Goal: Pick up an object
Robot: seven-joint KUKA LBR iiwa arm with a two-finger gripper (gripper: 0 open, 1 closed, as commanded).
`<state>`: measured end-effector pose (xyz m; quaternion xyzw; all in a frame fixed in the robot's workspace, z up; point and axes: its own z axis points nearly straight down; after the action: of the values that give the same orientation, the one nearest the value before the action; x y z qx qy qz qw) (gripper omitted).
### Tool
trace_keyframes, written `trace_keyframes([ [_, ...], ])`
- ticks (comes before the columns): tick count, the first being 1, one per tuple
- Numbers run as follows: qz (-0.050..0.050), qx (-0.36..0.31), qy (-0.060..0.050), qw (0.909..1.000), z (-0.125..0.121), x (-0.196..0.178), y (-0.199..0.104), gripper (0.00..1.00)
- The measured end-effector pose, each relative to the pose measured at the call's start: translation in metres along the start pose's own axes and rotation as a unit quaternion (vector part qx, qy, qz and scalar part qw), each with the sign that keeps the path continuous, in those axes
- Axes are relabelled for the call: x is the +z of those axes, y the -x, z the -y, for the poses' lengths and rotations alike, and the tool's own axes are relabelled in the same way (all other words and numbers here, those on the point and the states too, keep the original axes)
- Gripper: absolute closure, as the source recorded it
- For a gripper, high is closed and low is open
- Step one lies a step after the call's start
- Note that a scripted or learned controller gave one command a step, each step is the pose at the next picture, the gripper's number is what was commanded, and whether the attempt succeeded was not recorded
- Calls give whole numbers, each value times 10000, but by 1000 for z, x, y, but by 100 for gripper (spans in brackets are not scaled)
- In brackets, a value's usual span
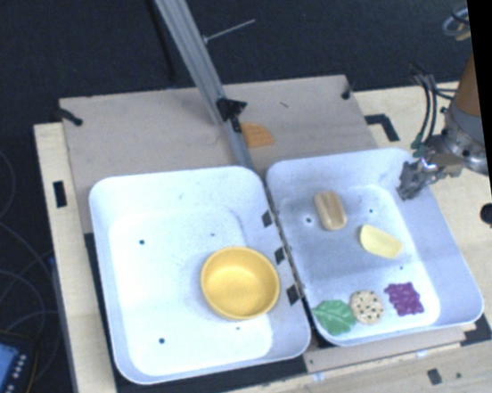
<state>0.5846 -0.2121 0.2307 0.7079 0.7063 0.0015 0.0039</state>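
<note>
The right bin [431, 239] holds a tan bread-like roll [330, 210], a yellow wedge [380, 241], a green leaf piece [334, 315], a round cookie [366, 306] and a purple grape cluster [405, 298]. A yellow bowl [239, 283] sits in the left bin [145, 249]. My gripper [413, 178] hangs at the right bin's upper right rim, to the right of the roll and above the yellow wedge. Nothing shows between its fingers.
A grey metal pole [196, 58] slants from the top down to the gap between the bins. An orange tag [256, 135] lies on the board behind the bins. Cables run at the right edge by the arm.
</note>
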Motion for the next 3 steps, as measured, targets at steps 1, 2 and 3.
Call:
trace_keyframes([
  [1,-1,-26,3,10000,-2,-55,2,100],
  [2,-14,-41,-34,10000,2,-39,-52,100],
  [3,-19,-44,-31,10000,14,-40,-103,100],
])
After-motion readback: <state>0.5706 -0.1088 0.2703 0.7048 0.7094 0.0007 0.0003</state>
